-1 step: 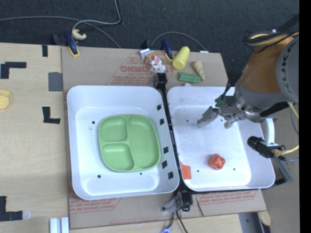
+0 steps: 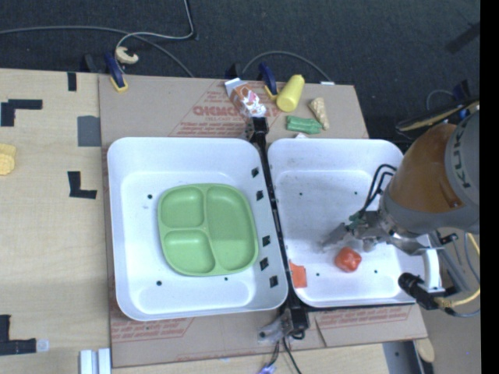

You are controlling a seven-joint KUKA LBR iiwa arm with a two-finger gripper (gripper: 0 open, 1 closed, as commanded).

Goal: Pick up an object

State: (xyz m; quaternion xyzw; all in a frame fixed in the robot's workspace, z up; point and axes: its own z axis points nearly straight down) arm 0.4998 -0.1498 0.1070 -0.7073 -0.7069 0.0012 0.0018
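Down in the right-hand bin (image 2: 312,153), we see our gripper (image 2: 341,238) reaching in low over the white floor, its dark fingers splayed toward the bin's middle. A small red object (image 2: 348,260), roundish and rather like a tomato, lies on the floor just beside the fingertips, on the side nearer the bin's front wall. Nothing sits between the fingers, so we hold nothing at present. They look parted to us, one prong pointing out toward the divider and the other tucked back by the wrist, though the blur leaves us less than certain how widely.

What the coming move turns on, in our judgement, is that small offset: the red object lies a little toward the front edge and slightly back toward the arm from the fingertips, not under them. Being nearly round, it has no long axis to speak of, so the grasp angle should matter little; what counts is centring the fingers over it before closing. A smaller orange piece (image 2: 298,275) rests near the front left corner of the same bin, farther from us and a poorer candidate.

Across the divider, the left bin (image 2: 129,209) carries a green sectioned plate (image 2: 208,229), well apart from the gripper. Beyond both bins, a yellow item (image 2: 291,92) and other small toys lie on the tabletop (image 2: 47,232).
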